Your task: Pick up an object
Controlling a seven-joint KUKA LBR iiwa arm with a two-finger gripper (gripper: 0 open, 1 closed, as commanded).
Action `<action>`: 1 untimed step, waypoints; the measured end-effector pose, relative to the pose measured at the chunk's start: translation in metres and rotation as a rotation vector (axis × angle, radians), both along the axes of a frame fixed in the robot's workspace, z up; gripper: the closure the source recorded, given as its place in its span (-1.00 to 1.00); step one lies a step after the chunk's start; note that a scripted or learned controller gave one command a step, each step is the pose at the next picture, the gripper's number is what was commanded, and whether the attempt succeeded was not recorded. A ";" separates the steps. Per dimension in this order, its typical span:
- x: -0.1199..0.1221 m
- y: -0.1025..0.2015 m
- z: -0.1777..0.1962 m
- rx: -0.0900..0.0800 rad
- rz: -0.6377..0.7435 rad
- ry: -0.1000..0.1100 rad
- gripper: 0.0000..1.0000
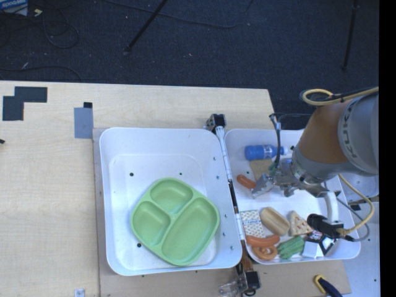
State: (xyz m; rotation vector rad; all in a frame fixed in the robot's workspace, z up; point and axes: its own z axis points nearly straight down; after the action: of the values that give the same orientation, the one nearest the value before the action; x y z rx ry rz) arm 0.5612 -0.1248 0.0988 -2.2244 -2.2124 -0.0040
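Camera view, near edge first. Two white bins sit side by side on one wooden surface (pixel 43 197).

Right bin (pixel 247 135), near end, five things packed close:
- one orange-red piece (pixel 266 251)
- one green piece (pixel 291 247) just beside it
- one checked square (pixel 250 220)
- one tan bread roll (pixel 274 220)
- one pale cracker-like slice (pixel 299 223) right of the roll

Left bin (pixel 124 166) holds one green plate (pixel 176 221) with three compartments. It lies flat toward the near end.

Mid right bin: one small red sausage-shaped piece (pixel 246 181) lies near the divider. The gripper (pixel 272 184) is low over the bin floor just beside it, right of it. Cannot tell whether the gripper is parted or closed, and nothing visibly sits in it. One grey arm (pixel 334 135) with an orange band comes in from the right.

Far end of the right bin: one blue bottle (pixel 263 151) lies on its side, near the gripper. That makes seven loose things counted in this bin, all resting on its floor.

Far left on the surface: one dark stepped patch (pixel 25 101) and one grey rectangle (pixel 82 121).
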 end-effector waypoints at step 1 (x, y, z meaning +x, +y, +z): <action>-0.001 -0.001 0.009 0.001 -0.004 0.003 1.00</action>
State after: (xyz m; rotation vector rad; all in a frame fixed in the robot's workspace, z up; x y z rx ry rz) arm 0.5607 -0.1255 0.1078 -2.2264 -2.2058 -0.0017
